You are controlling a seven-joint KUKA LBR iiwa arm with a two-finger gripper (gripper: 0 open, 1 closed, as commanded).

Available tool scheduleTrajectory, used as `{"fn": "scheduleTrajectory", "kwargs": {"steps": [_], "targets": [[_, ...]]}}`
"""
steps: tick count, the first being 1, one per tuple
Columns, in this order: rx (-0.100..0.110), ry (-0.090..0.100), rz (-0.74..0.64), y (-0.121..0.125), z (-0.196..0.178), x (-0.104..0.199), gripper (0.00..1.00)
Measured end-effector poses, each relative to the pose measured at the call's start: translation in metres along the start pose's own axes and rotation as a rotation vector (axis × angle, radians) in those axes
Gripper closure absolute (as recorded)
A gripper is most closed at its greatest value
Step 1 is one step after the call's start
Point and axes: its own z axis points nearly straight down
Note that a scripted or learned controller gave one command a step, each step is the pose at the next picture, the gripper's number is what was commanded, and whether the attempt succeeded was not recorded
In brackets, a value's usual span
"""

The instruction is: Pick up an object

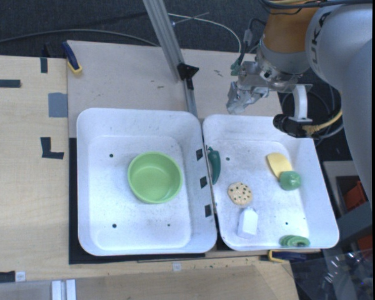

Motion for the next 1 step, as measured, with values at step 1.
{"fn": "scheduleTrajectory", "kwargs": {"steps": [1], "targets": [[0.001,0.0,-0.001,-0.0186,0.0065,0.0563,1.0]]}}
